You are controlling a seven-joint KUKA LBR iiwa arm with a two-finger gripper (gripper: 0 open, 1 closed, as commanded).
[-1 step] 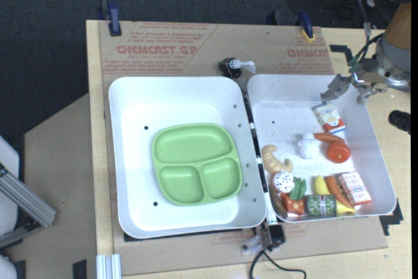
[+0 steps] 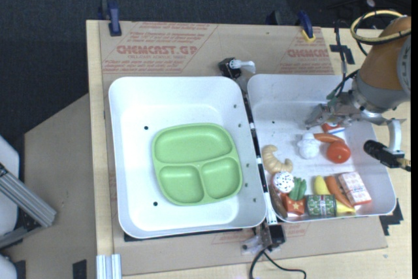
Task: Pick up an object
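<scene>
- Arm (image 2: pixel 382 72) reaches in from the right, over the upper part of the right bin (image 2: pixel 281 91). Pincer (image 2: pixel 328 115) sits low, near the bin floor, just above the cluster of toy food.
- Pincer state: cannot tell. Nothing is seen held.
- Candidate objects all lie in the right bin: white round piece (image 2: pixel 308 146), red tomato (image 2: pixel 338 153) and an orange piece (image 2: pixel 328 137) nearest the pincer; tan curved piece (image 2: pixel 270 157), dotted white ball (image 2: pixel 283 181), carrot (image 2: pixel 339 189), green can (image 2: pixel 321 206) and pink box (image 2: pixel 356 187) crowd the lower edge.
- Left bin (image 2: pixel 130 101) carries a green divided tray (image 2: pixel 196 163); well apart from the arm.
- Step judged: approach or descent, grasp not yet made.
- Next move likely calls for: centring over one item, probably the orange piece or the tomato, then closing. Round items may roll; neighbours touch, so a stray finger could nudge them.
</scene>
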